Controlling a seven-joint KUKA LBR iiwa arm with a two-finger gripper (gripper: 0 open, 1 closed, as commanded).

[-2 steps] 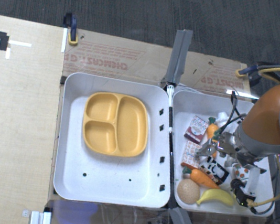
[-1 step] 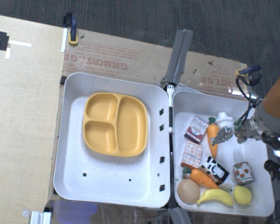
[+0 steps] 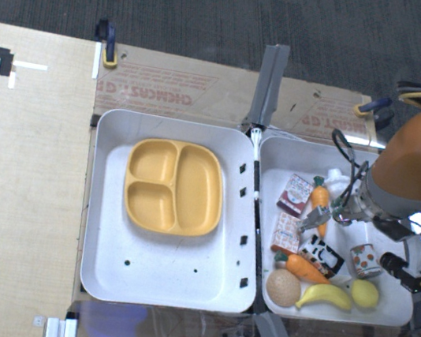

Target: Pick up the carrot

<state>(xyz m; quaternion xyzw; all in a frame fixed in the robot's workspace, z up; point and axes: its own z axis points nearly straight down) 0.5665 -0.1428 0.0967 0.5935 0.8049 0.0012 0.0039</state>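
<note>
The carrot (image 3: 306,268) is lying in the right bin (image 3: 267,213), near its front, just behind the egg (image 3: 282,288) and the banana (image 3: 325,296). The gripper (image 3: 319,219) is hovering over the same bin, above the small cartons (image 3: 293,210), and whether it is open or closed I cannot tell. A yellow divided plate (image 3: 174,187) is sitting in the left bin (image 3: 98,265)

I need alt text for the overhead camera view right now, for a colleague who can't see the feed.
The gripper hangs low over the right bin, just above the carrot, which lies among a banana, an egg, a lemon, a small can and snack packets. The left bin holds a yellow divided plate.
</note>
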